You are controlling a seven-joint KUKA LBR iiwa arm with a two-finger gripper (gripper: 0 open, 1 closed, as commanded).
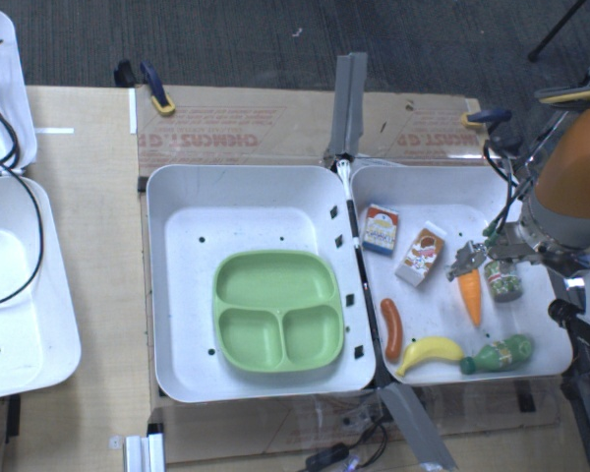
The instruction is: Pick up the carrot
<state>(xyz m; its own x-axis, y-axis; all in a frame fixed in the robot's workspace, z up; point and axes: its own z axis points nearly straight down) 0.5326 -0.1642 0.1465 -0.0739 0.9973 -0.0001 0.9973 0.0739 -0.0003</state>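
Observation:
The carrot (471,301) is orange and lies in the right bin (442,197), pointing toward the front edge. My gripper (469,262) hangs right over the carrot's far, thick end, at the end of the grey arm that comes in from the right. The gripper's metal tip overlaps the top of the carrot, and the rest of the carrot rests on the bin floor.
A small jar (503,282) stands just right of the carrot. Two snack cartons (380,229) (421,254) lie to its left. A red sausage (392,327), a banana (431,352) and a green bottle (499,354) lie along the front. The left bin (177,264) holds a green divided plate (277,310).

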